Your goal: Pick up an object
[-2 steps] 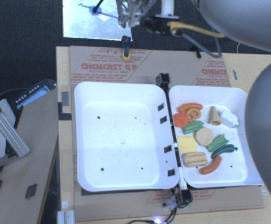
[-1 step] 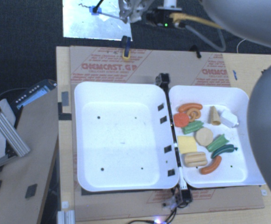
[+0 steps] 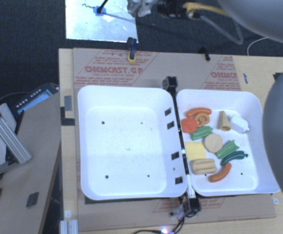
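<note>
Plastic toy food, judged light, stiff and slippery, is clustered in the right bin; the orange sausage at six o'clock is best pinched across its middle, while the state of the hand cannot be told.

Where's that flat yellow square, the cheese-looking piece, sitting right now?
The flat yellow square lies in the right white bin, near its left wall, just above the tan bun-shaped toy and left of the round beige disc.

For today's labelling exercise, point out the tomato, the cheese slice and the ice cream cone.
tomato (image 3: 189,125), camera view, middle of its red top.
cheese slice (image 3: 196,151), camera view, centre of the yellow square.
ice cream cone (image 3: 223,120), camera view, mid-cone.
</note>
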Robot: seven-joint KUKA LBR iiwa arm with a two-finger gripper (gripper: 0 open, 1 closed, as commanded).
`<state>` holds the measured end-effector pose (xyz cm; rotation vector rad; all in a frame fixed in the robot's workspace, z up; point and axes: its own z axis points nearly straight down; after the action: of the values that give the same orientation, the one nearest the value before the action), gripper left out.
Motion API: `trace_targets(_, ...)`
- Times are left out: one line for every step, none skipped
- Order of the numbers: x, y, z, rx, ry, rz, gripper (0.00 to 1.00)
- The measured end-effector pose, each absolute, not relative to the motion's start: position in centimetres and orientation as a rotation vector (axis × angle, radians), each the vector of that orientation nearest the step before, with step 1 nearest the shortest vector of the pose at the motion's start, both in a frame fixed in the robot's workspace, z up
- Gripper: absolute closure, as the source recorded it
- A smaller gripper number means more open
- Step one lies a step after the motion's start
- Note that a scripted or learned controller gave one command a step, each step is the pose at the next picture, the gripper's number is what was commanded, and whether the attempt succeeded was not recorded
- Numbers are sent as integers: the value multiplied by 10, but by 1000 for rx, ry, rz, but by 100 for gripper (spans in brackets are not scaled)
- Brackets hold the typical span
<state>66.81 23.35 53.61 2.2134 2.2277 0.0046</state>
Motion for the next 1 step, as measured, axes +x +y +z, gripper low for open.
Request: trace_targets(668, 233, 390, 2226, 2226, -18, 100)
